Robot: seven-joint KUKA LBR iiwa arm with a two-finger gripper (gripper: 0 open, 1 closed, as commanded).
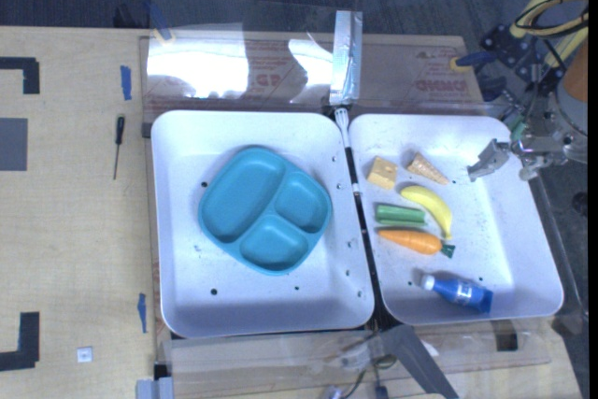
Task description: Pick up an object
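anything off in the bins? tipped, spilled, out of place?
Nothing spilled or damaged. The blue bottle lies on its side in the right bin; the blue divided plate sits askew in the left bin. The tool hovers at the right bin's far right edge.

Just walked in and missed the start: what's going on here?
A robot arm reaches in from the right, its hand at the right bin's far right edge, holding nothing I can see. That bin has toy food: cheese, a cone, a banana, a green vegetable, a carrot, and a blue bottle. The left bin holds a blue plate. Nothing is picked up yet.
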